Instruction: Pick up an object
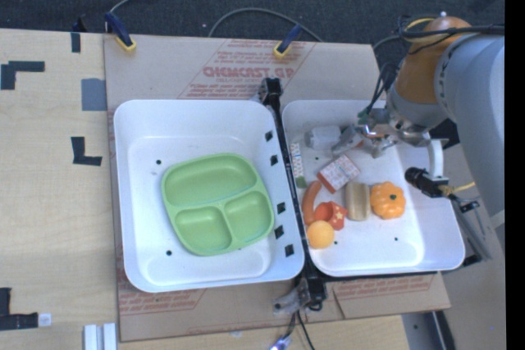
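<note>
Gripper [354,139] position: over the upper part of the right bin [435,254], just above the small red-and-white checked packet [339,171], which serves here as the landmark. The metal fingers point toward the left from the wrist, and a grey object [322,136] lies just beyond their tips, up and left of the packet. Finger state cannot be told from this view; the tips blur into the grey object, and nothing is seen clamped between them.

Items relative to the packet: a tan block [357,201], possibly a bread slice, lies just below it; an orange toy pumpkin [388,201] sits below and to the right, touching or just beside the block; a red piece [330,214] and a long orange piece [310,199] lie below and to the left; a round orange fruit [321,235] sits lowest, near the bin's left wall.

The left bin [131,127] lies well left of the packet and holds a green divided tray [217,203] with three compartments
</note>
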Controlling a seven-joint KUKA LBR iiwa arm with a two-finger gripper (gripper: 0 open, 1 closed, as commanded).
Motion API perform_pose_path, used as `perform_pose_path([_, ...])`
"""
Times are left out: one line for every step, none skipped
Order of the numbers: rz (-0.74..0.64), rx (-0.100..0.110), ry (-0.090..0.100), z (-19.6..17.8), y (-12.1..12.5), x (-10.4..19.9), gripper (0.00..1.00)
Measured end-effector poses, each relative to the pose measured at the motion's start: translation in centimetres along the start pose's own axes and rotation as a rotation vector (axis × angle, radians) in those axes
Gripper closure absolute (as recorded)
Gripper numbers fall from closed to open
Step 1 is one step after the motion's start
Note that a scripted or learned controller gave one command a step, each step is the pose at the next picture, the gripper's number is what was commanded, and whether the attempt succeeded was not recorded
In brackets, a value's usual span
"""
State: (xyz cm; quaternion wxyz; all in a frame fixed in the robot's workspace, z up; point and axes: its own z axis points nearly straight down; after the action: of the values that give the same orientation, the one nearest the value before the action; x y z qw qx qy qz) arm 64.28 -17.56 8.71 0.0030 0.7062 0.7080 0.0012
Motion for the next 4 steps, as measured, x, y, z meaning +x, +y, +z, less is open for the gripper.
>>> perform_pose_path([0.001,0.004,-0.001,0.1,2.6,-3.8,0.00])
perform_pose_path([0.001,0.005,0.002,0.0,2.6,-0.1,0.00])
perform_pose_path([0.003,0.008,0.001,-0.5,-6.2,-3.6,0.00])
perform_pose_path([0.000,0.018,0.002,-0.4,-0.6,1.8,0.00])
